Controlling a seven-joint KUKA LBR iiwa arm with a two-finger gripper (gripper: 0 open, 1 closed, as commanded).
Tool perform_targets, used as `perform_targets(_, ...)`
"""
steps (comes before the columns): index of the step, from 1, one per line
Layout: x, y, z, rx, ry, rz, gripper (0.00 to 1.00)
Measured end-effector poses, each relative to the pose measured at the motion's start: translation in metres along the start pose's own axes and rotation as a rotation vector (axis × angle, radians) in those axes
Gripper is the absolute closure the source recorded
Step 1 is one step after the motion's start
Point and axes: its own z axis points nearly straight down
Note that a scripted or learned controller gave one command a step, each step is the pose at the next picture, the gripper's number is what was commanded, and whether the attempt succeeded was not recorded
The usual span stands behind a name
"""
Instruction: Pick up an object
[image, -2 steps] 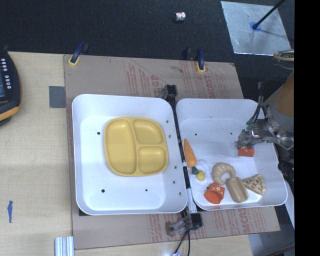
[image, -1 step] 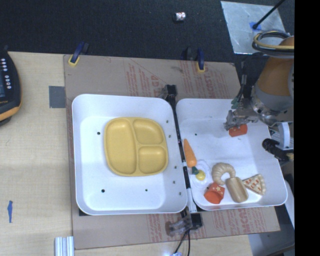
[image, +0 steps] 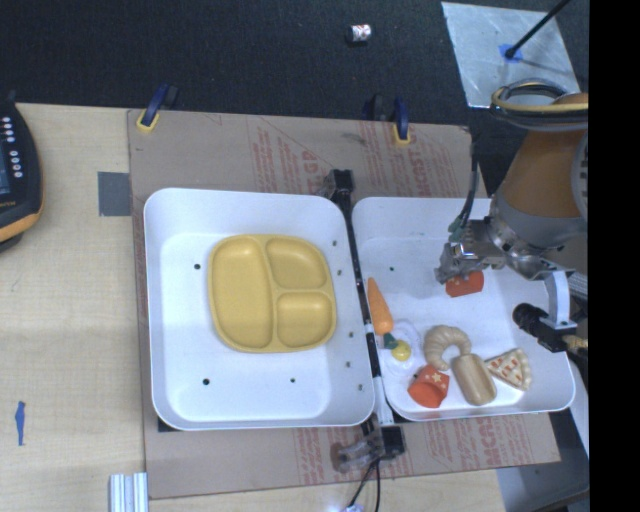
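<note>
Camera view lets us see the claw (image: 462, 268) down in the right bin (image: 420, 225), touching a small red piece (image: 466, 285), but we cannot tell its grip.

The right bin's (image: 420, 215) upper left lies bare; toy food crowds its lower half: carrot (image: 379, 305), croissant (image: 445, 343), bread roll (image: 473, 379), pizza slice (image: 510, 368). The arm (image: 540, 185) blocks the right.
</note>
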Motion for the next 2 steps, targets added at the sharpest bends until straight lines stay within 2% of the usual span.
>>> perform_targets(1, -0.002, 0.002, 0.000, -0.004, -0.001, 0.003, 0.00)
perform_targets(2, -0.031, -0.014, 0.076, 0.003, -0.001, 0.005, 0.00)
